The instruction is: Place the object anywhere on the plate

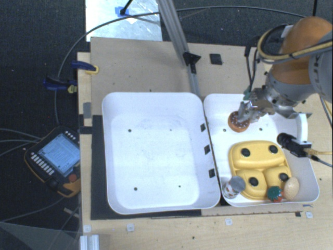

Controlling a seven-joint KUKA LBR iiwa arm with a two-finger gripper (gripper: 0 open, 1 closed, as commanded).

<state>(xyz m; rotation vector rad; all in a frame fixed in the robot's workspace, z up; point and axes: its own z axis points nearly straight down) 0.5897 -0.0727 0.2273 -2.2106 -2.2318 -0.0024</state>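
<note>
The claw [244, 113] hangs over the upper part of the right-hand bin [218, 105], directly above a small round brown object [238, 123] that lies on the bin floor. The claw's tips meet the top of this object, but whether they are apart, together or clamped on it cannot be told at this angle. Nearer the camera in the same bin sits the yellow plate [257, 165], a moulded piece with dark round spots. Along the bin's near edge lie a grey object [237, 184], a green and red object [274, 192] and a pale egg-shaped object [291, 187], all at the plate's near rim. The left-hand bin [151, 150] adjoins it on the bench [130, 61]. A handheld control pendant [54, 158] rests off the bench's left side.
</note>
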